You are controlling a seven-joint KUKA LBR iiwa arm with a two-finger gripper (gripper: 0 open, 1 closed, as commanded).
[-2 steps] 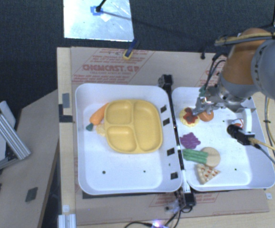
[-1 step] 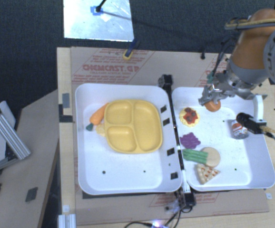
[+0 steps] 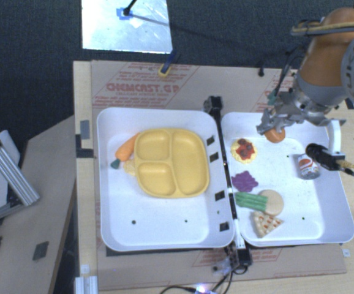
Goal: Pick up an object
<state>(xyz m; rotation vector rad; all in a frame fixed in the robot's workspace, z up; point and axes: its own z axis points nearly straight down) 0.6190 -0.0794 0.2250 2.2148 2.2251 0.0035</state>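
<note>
Camera view puts my gripper point(image 3: 274, 129) over the far left part of the right bin point(image 3: 336, 225), arm coming in from the right with the orange band above the wrist. Right at the tip sits a small orange piece point(image 3: 276, 136), round-ish, no clear long axis. It's touching or just under the tip, on the side toward me in frame. Jaws: can't tell whether they're wide or closed, the wrist body hides them, so I won't call this a hold. Next nearest candidate is the red-and-yellow toy point(image 3: 244, 150), just down-left of the tip. Purple piece point(image 3: 245, 180), green piece point(image 3: 251, 200) and the waffle-pattern wedge point(image 3: 266, 224) lie further toward the near edge. A small can point(image 3: 307, 166) lies to the right. Left bin point(image 3: 112, 225) has the yellow divided plate point(image 3: 168, 162) with a carrot point(image 3: 126, 147) beside it, well apart from the arm. My guess: the orange piece is the target, straight down from here.
</note>
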